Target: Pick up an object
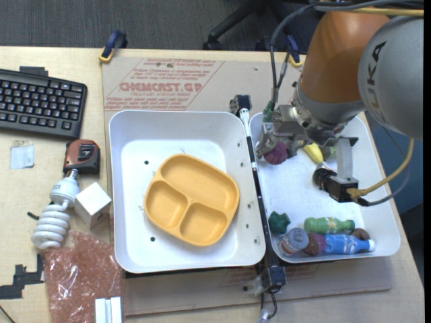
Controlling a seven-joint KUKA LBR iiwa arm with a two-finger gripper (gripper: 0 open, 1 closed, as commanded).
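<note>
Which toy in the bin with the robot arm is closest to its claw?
The purple toy, at the far left of the right bin, sits right by the gripper. The yellow piece is further right; the bottles lie at the near end.

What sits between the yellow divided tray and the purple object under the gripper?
In the camera view, bare white bin floor, then the two bins' adjoining rims, lie between the yellow tray and the purple object.

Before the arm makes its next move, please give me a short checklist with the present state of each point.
1. Tool is over the right bin: ok.
2. Purple object lies just below the tool: ok.
3. Object seen between the fingers: cannot tell.
4. Yellow object lies close beside the purple one, may interfere: not ok.
5. Bottles at the bin's near end are away from the tool: ok.
6. Yellow tray sits in the left bin, out of the way: ok.
</note>
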